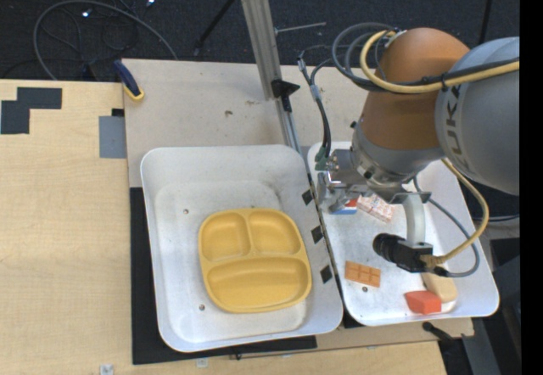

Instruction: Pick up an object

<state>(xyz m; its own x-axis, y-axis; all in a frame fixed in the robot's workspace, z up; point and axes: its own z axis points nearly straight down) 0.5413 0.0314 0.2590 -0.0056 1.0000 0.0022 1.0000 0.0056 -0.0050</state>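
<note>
End effector: the end effector (338, 185) is low over the upper left corner of the right bin (472, 267), close to the wall shared with the left bin. The wrist covers it from above, so it cannot be told how far open it is, and nothing can be seen held in it.

Arm: the grey arm (475, 110) comes in from the right, and its orange band (420, 68) sits just above the wrist.

Nearest things: a small blue and red object (344, 209) lies in the right bin directly under the end effector; whether they touch cannot be told. A pink and white packet (377, 210) lies just beside it, toward the right.

Further in the right bin: an orange waffle piece (363, 275) lies flat near the middle of the bin, apart from the end effector. A red block (422, 303) sits near the front right corner, and a cream-coloured piece (440, 288) is touching it or very close to it.

Left bin: the left bin (174, 195) holds a yellow divided plate (254, 260) with three compartments, lying flat toward the front.

Table: the table (199, 102) carries both bins. A metal post (260, 38) stands behind them, and a small blue and yellow thing (129, 81) lies at the far left corner.
</note>
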